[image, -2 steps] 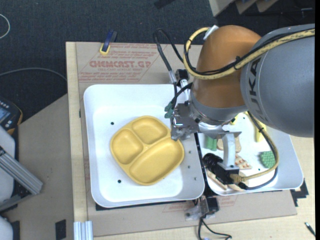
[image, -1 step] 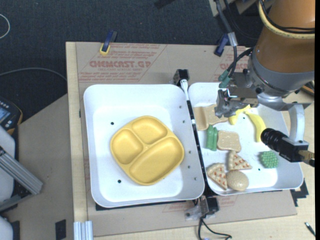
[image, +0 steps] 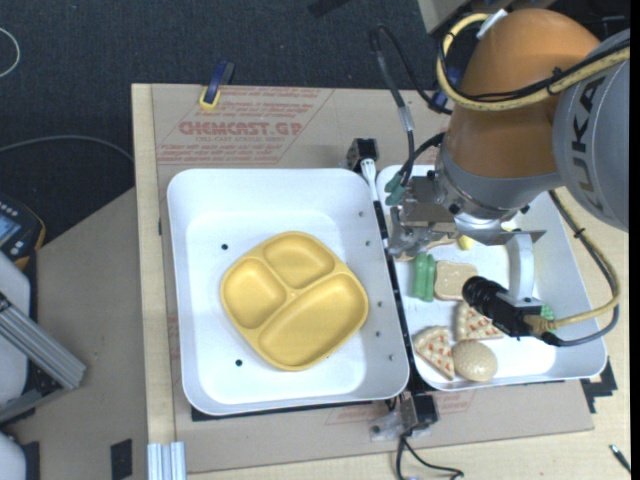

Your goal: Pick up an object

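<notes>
Left bin, frame centre-left: yellow tray with three compartments, lying flat. Right bin, lower right: green piece, beige slab, two pizza slices and a roll, clustered close together. Above them, arm reaching in from upper right, gripper low over the green piece. Gripper state: cannot tell, hidden under the wrist.

Arm: grey casing, big orange band, yellow-black cables looped over it, black "KU" lettering.
</notes>
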Robot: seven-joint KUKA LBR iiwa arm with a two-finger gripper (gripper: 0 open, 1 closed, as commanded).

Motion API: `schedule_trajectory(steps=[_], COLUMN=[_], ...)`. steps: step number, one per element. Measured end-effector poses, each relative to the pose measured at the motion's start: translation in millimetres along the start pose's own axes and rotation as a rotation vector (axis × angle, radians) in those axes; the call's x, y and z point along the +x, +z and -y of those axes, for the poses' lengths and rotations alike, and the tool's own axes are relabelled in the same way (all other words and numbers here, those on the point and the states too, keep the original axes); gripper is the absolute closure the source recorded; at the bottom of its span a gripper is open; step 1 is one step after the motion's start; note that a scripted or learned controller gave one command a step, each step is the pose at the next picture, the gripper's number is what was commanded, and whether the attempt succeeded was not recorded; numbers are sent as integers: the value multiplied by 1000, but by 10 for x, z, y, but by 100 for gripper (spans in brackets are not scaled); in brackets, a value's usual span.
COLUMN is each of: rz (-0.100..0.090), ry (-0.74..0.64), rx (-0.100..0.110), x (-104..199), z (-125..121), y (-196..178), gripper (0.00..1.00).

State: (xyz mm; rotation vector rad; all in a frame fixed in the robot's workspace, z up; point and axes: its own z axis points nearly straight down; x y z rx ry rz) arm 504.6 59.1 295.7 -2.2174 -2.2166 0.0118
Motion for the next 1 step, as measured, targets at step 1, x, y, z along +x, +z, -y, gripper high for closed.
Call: schedule_trajectory(steps=[1], rz=[-4], ry=[-3], rx=[-26], x=[-39], z=[265], y=[-1361], gripper=[100])
